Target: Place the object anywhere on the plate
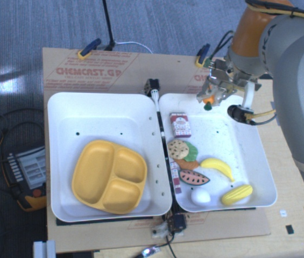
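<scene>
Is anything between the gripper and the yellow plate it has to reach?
Only the raised rims where the two bins meet. The gripper hangs over the right bin's far end; the plate lies in the left bin, nothing on it.

One fixed camera sat high above the tabletop [87, 63], looking down at a slant toward twelve o'clock. It stood far enough back to take in both white bins: the left bin [60, 112] toward nine o'clock, the right bin [259, 160] toward three. The arm [259, 26] came in from two o'clock, and grey floor ran along twelve.
</scene>
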Robot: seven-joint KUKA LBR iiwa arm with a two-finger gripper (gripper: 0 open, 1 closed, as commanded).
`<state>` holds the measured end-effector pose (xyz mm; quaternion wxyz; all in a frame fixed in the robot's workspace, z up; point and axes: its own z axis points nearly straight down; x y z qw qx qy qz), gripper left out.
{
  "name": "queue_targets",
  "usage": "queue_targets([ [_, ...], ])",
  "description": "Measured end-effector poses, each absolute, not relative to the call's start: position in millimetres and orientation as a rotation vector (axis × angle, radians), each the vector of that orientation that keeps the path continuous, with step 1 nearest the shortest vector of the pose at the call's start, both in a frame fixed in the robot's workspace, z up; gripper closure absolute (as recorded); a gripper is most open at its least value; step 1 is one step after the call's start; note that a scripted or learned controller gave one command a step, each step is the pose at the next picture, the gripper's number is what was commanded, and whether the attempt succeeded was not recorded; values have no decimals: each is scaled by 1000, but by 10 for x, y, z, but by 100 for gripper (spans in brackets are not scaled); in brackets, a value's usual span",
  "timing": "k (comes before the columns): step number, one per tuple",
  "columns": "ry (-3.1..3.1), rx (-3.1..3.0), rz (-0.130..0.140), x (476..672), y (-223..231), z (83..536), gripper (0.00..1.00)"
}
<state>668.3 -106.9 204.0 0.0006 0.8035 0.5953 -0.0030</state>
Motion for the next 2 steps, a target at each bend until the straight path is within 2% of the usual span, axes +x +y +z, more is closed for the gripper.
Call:
queue_targets([
  [1,1870,2523,-9,6684,-1069,2042,0],
  [2,1869,2523,-8,6684,-1069,2042,0],
])
